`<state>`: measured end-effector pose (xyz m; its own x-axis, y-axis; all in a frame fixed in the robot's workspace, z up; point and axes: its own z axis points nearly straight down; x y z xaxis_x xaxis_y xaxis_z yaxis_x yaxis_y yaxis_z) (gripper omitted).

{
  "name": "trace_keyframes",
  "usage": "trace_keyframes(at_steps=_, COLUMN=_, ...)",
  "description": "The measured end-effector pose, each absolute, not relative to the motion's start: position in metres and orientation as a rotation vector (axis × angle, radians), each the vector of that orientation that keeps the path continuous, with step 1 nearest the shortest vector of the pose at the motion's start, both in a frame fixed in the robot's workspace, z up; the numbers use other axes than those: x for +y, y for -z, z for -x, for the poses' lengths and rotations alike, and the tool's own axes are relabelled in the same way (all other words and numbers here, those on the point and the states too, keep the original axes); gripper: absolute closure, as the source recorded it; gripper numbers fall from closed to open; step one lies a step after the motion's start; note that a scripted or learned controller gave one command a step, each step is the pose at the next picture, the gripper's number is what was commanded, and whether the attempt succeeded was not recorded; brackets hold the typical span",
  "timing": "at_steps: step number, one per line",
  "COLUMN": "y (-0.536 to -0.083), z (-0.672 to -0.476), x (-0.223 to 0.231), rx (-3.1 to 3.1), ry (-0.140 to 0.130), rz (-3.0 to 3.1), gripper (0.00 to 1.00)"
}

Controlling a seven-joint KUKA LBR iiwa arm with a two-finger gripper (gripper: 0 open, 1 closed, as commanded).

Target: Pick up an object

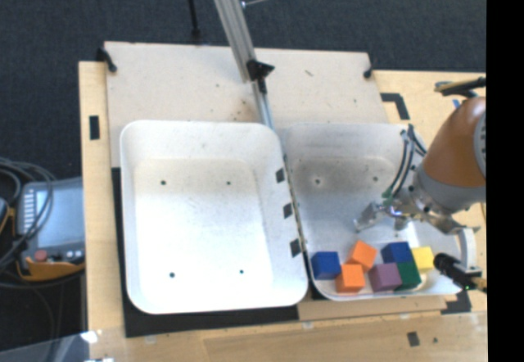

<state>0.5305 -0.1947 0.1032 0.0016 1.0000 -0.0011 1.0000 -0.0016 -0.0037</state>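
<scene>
**Blocks bunched in the right bin's near corner, gripper hanging just above them**

Blocks are what I'm after, and going from big to small, I first see the counter, a pale wooden board with a lighter speckled panel laid over its far half. On it sit two shallow white bins side by side, both smooth moulded plastic with rounded corners and faint grey scuffing on their floors. The left bin is the wider one from my view; the right bin lies touching it along a shared edge.

A ribbed aluminium rail slants down from the top of the view to the back of the bins.

The arm comes in from the right, its rounded orange band bulging over the right bin's edge, wrist tipped down and leftward. The gripper sits low over the right bin's floor; I can't tell whether its fingers are apart or together.

The small cubes cluster just below the gripper, near the front wall: a blue block, two orange blocks, a purple block, a darker blue block, a green block and a yellow block, most of them touching. None sits between the fingers.
</scene>
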Motion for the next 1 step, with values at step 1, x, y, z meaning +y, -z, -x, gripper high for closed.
trace_keyframes(at_steps=1, y=-0.0985, z=-0.5316, x=-0.1960, rx=-2.219, ry=0.000, rz=2.227, gripper=0.00)
